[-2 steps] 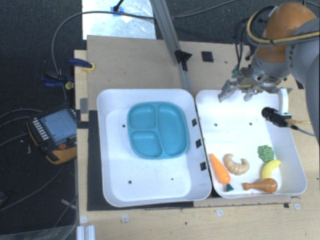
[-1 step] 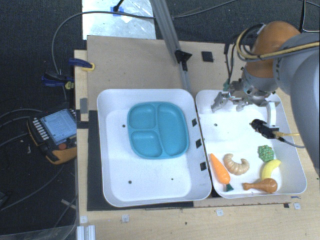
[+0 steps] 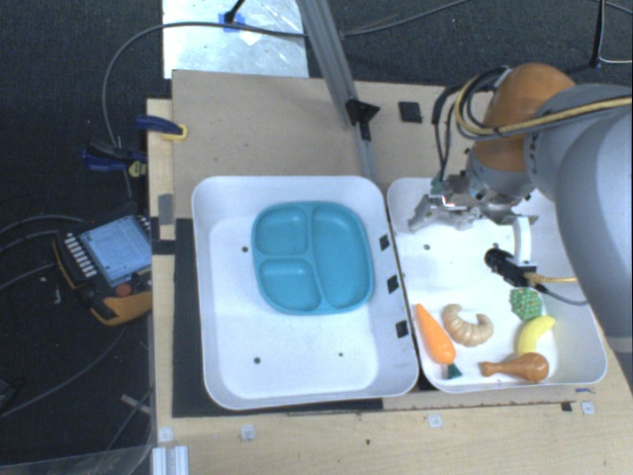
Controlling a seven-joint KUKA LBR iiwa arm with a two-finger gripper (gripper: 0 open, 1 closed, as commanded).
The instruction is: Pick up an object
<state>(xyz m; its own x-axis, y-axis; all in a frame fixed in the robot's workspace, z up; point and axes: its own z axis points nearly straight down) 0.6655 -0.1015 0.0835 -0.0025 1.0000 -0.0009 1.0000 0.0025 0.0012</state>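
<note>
Several toy foods lie along the front of the right bin (image 3: 435, 265): an orange carrot (image 3: 433, 332), a tan croissant (image 3: 467, 325), a brown drumstick (image 3: 516, 367), a yellow banana (image 3: 534, 334) and a small green piece (image 3: 526, 303). My gripper (image 3: 445, 214) hangs over the back of that bin, well behind the toys. Its fingers are spread open and hold nothing. The grey arm with its orange band (image 3: 524, 97) covers the bin's back right corner.
The left bin (image 3: 227, 344) holds a blue divided plate (image 3: 313, 257). A grey pole (image 3: 331, 57) slants down to the bench behind the bins. A black fitting with a cable (image 3: 502, 261) hangs off the arm over the right bin. Tools and cables lie on the floor at left.
</note>
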